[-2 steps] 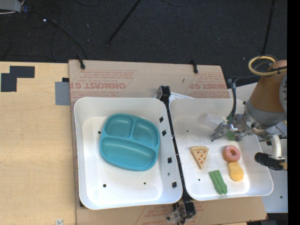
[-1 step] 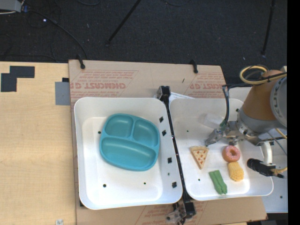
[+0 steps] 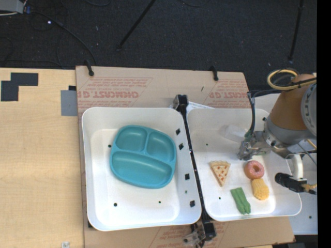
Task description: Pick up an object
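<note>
In the right bin (image 3: 217,123) lie a pizza slice (image 3: 220,171), a pink donut (image 3: 254,169), a yellow corn cob (image 3: 260,189) and a green pod-shaped piece (image 3: 240,200). My gripper (image 3: 250,150) hangs over the right bin, just up and left of the donut and to the right of the pizza slice. Nothing is visible between its fingers. The arm's orange band (image 3: 287,107) and grey body come in from the right edge.
The left bin (image 3: 98,138) holds a teal divided plate (image 3: 143,156). A black divider (image 3: 187,159) runs between the two bins. Cardboard (image 3: 155,89) lies behind the bins, and a wooden benchtop (image 3: 36,164) extends to the left.
</note>
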